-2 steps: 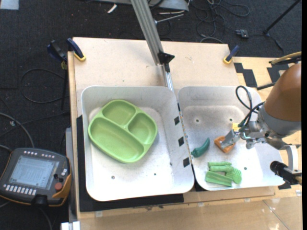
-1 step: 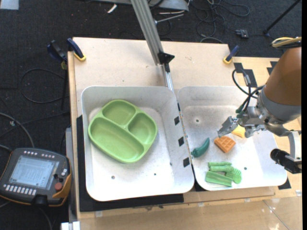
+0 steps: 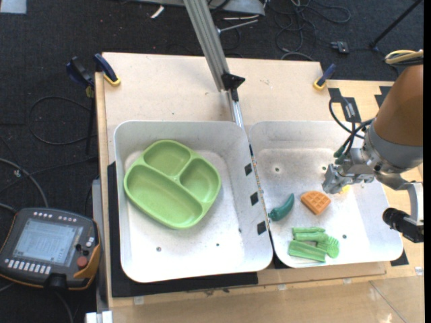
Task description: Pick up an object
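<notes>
Claw (image 3: 335, 179) hangs low over the right bin (image 3: 377, 253); whether anything is held, I cannot tell. Just below-left lies the orange waffle piece (image 3: 315, 202), likely the nearest pick, with room around it. Farther left, the green pepper (image 3: 282, 206) crowds the bin's dividing wall; green block toys (image 3: 313, 242) lie below.

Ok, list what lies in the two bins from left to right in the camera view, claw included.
Green divided plate → dark green pickle-shaped piece → orange waffle → claw, which hangs above the right bin. I leave out the light green pieces, because they span below both the waffle and the claw.
</notes>
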`<move>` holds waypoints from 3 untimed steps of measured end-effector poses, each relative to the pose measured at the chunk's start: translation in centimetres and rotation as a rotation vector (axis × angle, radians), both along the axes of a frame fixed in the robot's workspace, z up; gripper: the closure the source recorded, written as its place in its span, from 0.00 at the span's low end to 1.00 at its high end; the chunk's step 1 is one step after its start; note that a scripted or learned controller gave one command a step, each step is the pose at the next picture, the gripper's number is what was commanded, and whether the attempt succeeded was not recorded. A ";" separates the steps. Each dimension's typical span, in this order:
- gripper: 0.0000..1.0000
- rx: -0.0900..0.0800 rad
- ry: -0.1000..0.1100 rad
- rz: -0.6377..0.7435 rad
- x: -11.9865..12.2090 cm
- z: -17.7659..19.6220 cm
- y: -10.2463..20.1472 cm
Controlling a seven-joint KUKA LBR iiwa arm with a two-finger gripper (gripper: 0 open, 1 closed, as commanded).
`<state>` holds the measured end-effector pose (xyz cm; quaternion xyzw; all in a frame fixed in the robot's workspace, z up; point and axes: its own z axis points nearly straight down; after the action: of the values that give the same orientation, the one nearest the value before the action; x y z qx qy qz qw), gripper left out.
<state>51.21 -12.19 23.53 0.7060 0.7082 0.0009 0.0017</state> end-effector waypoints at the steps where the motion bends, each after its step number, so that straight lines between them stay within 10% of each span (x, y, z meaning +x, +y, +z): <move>1: 1.00 0.002 -0.001 0.005 5.8 -0.5 4.7; 2: 1.00 0.003 0.007 0.004 3.5 -2.1 10.1; 3: 1.00 0.003 0.000 0.005 7.8 -2.1 15.5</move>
<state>59.04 3.36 21.39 0.7042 0.7100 0.0018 0.0004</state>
